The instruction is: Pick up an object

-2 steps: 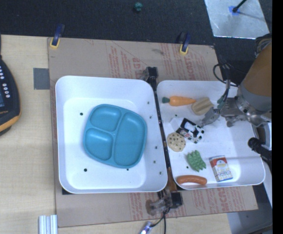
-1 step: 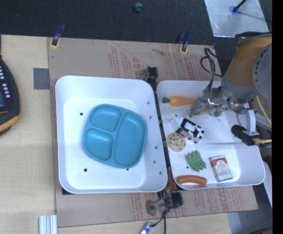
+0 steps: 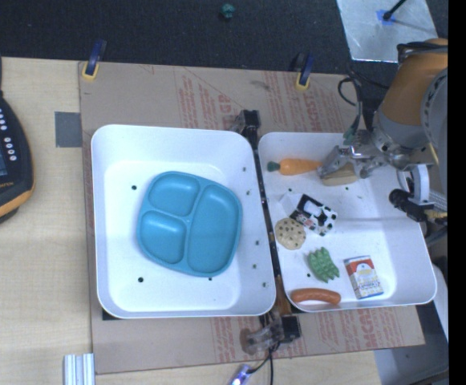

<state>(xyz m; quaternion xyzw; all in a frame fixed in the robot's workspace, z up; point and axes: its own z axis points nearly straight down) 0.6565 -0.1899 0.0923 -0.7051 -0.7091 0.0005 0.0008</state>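
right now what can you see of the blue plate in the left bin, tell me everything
The blue plate is a light blue divided tray with rounded corners and three compartments: one large one on the right side and two smaller ones on the left. It looks like smooth moulded plastic. It lies flat and right side up on the floor of the left white bin, roughly in the middle, turned a little askew to the bin's walls. Nothing lies in its compartments and nothing besides the bin touches it.
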